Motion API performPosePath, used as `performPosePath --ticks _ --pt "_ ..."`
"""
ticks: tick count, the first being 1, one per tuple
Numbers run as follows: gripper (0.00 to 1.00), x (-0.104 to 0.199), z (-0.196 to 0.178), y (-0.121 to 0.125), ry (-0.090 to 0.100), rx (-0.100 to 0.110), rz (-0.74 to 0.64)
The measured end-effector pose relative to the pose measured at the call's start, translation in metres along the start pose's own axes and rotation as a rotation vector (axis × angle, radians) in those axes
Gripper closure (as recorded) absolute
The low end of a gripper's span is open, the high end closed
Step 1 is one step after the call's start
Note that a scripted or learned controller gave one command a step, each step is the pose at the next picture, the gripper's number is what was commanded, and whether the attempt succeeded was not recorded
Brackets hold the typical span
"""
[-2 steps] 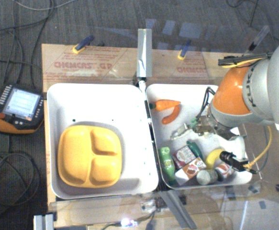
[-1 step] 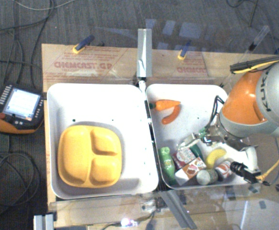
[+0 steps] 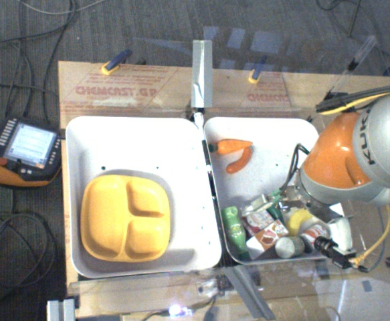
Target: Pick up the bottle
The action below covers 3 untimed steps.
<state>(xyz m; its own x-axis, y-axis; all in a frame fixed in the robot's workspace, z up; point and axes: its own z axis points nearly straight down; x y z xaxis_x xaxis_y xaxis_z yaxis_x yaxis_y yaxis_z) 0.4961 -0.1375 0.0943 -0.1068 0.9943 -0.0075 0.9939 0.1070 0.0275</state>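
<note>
A small green bottle (image 3: 233, 224) lies along the left wall of the right bin (image 3: 268, 129), near its front corner. Beside it is a pile of packets and small items, among them a red and white packet (image 3: 269, 233) and a yellow piece (image 3: 300, 218). My arm, with its orange band (image 3: 338, 159), reaches in from the right over this pile. The gripper (image 3: 283, 200) hangs low above the pile's middle, to the right of the green bottle, and is partly hidden by the wrist.
Two orange carrot-like toys (image 3: 235, 152) lie at the back of the right bin. The left bin (image 3: 87, 136) holds a yellow divided plate (image 3: 126, 216). A white bottle-like object (image 3: 340, 233) lies at the right bin's front right edge, under the arm.
</note>
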Motion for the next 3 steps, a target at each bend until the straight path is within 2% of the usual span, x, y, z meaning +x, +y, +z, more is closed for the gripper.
performPosePath --ticks 1,2,3 --pt "1.00 0.000 -0.014 0.005 0.000 -0.010 -0.003" --pt "1.00 0.061 -0.140 0.057 0.005 0.028 0.075" --pt "0.00 0.060 -0.139 0.056 0.003 0.030 0.076"
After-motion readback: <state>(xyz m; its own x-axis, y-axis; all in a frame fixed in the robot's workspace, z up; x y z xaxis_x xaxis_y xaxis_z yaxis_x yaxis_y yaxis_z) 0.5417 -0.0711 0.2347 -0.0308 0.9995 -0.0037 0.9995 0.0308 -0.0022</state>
